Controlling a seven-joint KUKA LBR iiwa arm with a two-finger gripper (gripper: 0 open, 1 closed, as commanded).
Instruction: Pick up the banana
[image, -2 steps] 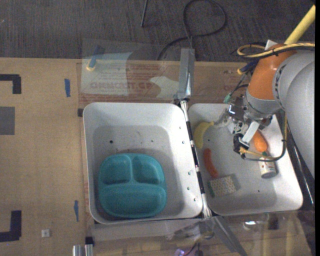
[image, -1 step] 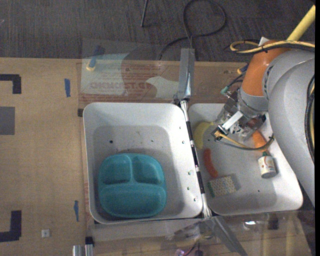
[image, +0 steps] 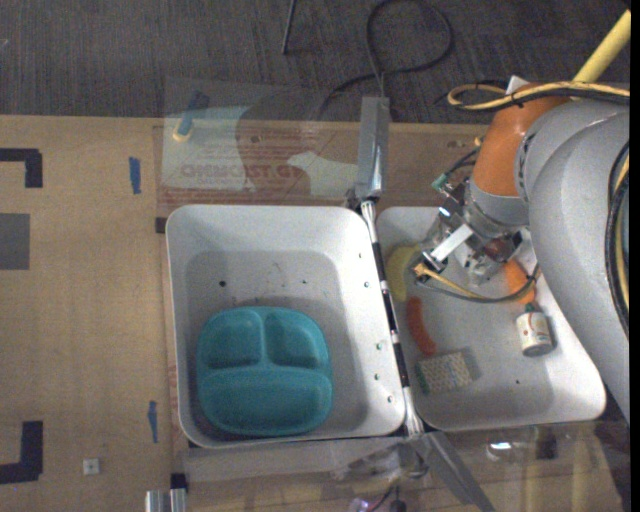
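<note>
The pale yellow banana (image: 400, 270) lies unlifted against the left wall of the right shallow white bin (image: 570, 395). The two-finger gripper (image: 472, 262) hangs low just right of it, and its opening cannot be told. Judged progress: approach made, with grasp and lift left.

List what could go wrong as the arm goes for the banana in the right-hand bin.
1. The banana lies close to the left wall of the right-hand bin, so the gripper might hit that wall or only graze the fruit.
2. An orange-red stick lies just beside the banana; a descent slightly off target could catch it instead.
</note>
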